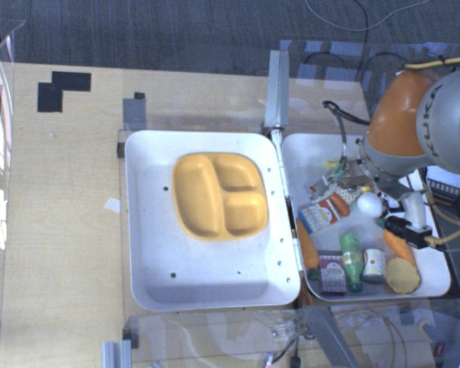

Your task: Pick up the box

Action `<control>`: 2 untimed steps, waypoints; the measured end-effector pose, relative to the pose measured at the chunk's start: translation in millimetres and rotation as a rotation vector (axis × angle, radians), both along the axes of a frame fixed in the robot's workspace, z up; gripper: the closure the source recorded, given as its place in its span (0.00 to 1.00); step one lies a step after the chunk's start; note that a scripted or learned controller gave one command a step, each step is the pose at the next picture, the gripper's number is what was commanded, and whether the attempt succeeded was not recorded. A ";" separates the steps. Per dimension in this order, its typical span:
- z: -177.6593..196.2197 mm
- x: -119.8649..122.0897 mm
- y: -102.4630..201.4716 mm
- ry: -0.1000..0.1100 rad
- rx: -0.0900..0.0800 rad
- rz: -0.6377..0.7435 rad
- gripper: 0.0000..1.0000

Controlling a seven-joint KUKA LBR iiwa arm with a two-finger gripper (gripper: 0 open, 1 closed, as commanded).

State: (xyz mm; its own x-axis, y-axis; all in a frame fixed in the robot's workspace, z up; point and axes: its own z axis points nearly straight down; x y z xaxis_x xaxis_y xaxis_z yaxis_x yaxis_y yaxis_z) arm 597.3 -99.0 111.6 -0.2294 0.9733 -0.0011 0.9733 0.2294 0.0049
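Gripper (351, 176) is low in the right bin (442, 282), fingers' state can't tell. Box (318, 215) lies just beside it, left of the white ball (368, 203), near the green bottle (352, 261).

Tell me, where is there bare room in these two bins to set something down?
The left bin has a bare white floor all around the yellow tray, widest along its near edge. The right bin is crowded with groceries toward its near and right sides; only its far left corner shows bare floor.
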 end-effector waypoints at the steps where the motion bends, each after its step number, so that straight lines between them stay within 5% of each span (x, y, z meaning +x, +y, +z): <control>1: -9.5 -29.4 6.1 -0.044 -0.010 0.122 0.00; 2: 3.2 -26.5 6.9 -0.052 -0.010 0.123 1.00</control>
State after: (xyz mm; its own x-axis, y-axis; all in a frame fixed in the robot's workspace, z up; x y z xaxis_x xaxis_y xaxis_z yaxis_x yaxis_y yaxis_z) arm 570.8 -92.1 114.8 -0.3462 0.9378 -0.0253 0.9364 0.3471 0.0516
